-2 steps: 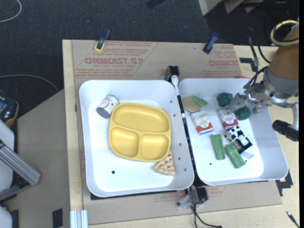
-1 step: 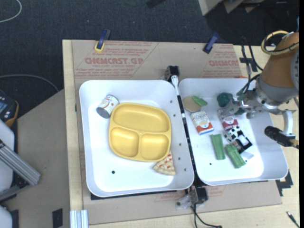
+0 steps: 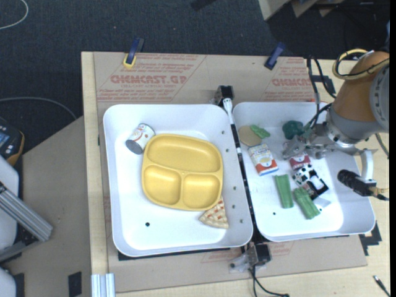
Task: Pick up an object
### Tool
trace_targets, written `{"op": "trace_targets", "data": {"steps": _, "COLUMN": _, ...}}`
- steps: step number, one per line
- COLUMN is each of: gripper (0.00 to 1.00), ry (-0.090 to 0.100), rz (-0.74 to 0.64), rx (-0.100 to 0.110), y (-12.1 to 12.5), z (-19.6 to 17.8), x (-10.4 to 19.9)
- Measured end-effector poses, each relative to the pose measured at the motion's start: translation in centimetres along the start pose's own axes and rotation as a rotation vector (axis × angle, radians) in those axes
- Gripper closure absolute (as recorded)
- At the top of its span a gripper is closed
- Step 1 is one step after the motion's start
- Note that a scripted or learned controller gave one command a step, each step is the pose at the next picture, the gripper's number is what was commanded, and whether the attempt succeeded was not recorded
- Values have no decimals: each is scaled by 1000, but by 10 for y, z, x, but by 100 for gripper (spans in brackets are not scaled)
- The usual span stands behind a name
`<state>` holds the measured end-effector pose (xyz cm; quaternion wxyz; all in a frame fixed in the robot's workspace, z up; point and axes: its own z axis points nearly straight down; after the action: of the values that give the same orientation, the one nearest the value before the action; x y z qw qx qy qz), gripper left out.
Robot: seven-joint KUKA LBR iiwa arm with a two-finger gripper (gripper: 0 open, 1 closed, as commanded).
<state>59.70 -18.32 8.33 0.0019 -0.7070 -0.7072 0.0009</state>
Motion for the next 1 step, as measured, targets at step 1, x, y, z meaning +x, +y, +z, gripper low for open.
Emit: {"op": "trace_targets", "data": {"steps": 1, "gripper": 100, "ry": -1, "rz": 0, "rx": -4, "y": 1, "z": -12, "x": 0}}
